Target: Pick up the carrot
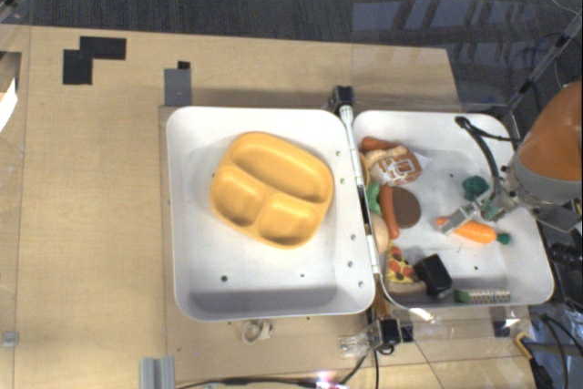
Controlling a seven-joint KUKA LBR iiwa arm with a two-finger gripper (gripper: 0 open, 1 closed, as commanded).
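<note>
The carrot (475,233) is orange with a green stub at its right end. It lies flat on the floor of the right bin (528,282), toward that bin's right side. My gripper (472,212) comes down from the grey arm with the orange band (556,146) at the right edge. It sits just above and to the left of the carrot, very close to it or touching it. The carrot rests on the bin floor and is not lifted.
The left bin (196,287) holds a yellow divided plate (271,187). In the right bin lie a teal piece (474,187), a red sausage (389,207), a brown disc (407,209), a bread-like packet (394,167), a black block (434,273) and a grey strip (483,294).
</note>
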